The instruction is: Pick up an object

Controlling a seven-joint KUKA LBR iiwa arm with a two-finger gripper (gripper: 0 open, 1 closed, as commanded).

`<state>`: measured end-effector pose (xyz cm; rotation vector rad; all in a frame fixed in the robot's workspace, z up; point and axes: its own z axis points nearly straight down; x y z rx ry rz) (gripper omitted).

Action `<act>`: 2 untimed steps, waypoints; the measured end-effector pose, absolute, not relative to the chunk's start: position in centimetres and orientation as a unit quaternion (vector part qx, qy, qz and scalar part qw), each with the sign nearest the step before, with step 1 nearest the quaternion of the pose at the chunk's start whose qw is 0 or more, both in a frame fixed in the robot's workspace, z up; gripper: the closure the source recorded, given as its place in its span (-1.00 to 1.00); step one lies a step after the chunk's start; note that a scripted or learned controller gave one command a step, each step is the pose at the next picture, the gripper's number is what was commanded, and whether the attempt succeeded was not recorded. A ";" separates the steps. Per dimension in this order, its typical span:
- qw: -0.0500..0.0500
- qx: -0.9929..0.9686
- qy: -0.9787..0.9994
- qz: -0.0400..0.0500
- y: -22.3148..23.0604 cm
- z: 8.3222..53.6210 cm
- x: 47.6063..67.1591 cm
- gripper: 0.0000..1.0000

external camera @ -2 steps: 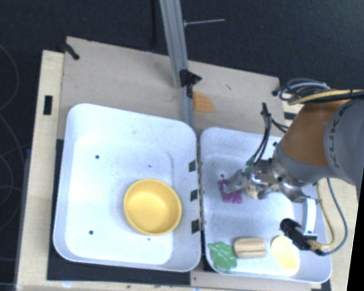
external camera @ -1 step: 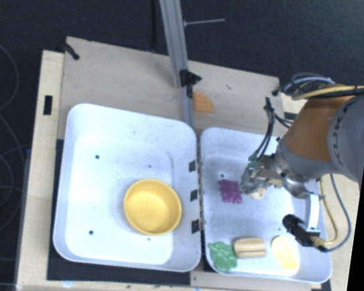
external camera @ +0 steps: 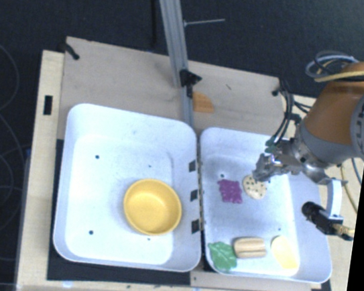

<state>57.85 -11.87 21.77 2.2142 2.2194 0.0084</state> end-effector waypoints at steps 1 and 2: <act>0.001 0.706 0.708 0.002 -11.9 23.3 58.0 1.00; 0.000 0.704 0.710 0.002 -6.4 24.5 57.1 1.00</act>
